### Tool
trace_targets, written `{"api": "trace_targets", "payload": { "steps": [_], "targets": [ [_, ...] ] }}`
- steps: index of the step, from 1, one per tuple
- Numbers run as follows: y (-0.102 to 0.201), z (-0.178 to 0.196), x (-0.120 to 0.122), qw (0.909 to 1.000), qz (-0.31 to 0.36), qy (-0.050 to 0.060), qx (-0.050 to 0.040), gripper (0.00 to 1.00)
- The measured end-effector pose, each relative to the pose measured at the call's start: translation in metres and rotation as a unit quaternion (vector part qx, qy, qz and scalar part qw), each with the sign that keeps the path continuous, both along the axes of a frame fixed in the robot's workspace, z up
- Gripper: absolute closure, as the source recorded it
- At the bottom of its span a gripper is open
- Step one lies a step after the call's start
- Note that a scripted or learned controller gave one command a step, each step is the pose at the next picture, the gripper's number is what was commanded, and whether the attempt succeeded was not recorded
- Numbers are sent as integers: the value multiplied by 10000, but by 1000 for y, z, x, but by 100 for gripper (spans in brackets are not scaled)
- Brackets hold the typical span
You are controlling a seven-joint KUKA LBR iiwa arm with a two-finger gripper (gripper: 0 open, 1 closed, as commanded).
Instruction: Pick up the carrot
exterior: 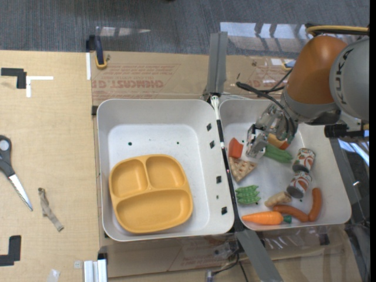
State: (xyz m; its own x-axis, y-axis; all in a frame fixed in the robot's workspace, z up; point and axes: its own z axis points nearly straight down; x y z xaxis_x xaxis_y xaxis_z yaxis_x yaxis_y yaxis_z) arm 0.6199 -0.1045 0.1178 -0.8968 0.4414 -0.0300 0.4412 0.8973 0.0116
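Two white bins sat side by side on the bench. We noted the carrot (262,218) lying flat along the near edge of the right bin (337,216), its green tip toward the near right corner, just beside two sausages (305,209). Gripper (258,147) hung over the middle of that bin, near its left wall, well apart from the carrot; we could not tell how its fingers stood. Close by it lay a green pepper (277,153), a pizza slice (241,169) and a red block (235,148). Left bin (151,121) carried a yellow divided plate (150,192) toward its near left corner. Scissors (10,175) lay at the bench's left edge.
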Motion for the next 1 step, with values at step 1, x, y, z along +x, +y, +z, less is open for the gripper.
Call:
{"api": "trace_targets", "payload": {
  "steps": [1],
  "targets": [
    [0,11,1,10000,14,-8,-6,100]
  ]
}}
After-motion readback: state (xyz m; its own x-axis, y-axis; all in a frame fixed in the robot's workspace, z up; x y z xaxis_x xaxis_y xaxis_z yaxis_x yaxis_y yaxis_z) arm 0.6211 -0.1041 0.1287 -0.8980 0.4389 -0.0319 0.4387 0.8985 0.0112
